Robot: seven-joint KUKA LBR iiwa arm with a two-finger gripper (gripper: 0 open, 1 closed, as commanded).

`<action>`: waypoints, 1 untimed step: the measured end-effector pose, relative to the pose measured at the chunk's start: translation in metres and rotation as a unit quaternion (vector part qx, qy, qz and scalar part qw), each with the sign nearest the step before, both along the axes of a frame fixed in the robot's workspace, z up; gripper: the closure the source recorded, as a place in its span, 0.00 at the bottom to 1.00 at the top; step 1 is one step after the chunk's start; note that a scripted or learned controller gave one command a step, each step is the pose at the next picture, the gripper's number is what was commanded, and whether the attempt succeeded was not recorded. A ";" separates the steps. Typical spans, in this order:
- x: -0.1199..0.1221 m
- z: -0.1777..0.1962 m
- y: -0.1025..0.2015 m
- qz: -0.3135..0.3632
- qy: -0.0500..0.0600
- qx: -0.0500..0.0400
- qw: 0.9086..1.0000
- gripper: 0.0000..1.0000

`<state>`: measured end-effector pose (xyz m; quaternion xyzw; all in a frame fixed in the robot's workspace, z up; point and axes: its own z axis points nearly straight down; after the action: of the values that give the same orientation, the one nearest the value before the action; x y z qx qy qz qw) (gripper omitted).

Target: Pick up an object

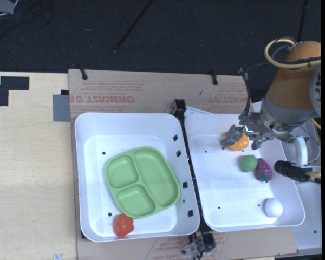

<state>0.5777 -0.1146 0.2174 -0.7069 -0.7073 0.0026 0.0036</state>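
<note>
Camera view, gripper (240, 136) in the right white bin (227, 210), fingers grasping a small orange rounded object (239, 142), green ball (248, 163), purple lumpy toy (264, 169), white ball (272, 207) nearby, green divided plastic plate (142, 181) and red-orange lump (123, 225) in the left white bin (92, 145)

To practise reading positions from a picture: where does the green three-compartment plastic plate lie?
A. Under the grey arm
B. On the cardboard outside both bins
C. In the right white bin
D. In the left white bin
D: the green three-compartment plastic plate lies flat inside the left white bin, next to a small orange-red object.
</note>
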 end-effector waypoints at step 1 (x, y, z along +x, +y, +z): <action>0.000 -0.060 0.009 -0.001 0.000 0.000 1.000 0.00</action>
<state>0.5773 -0.1054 0.1578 -0.7078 -0.7064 0.0024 0.0038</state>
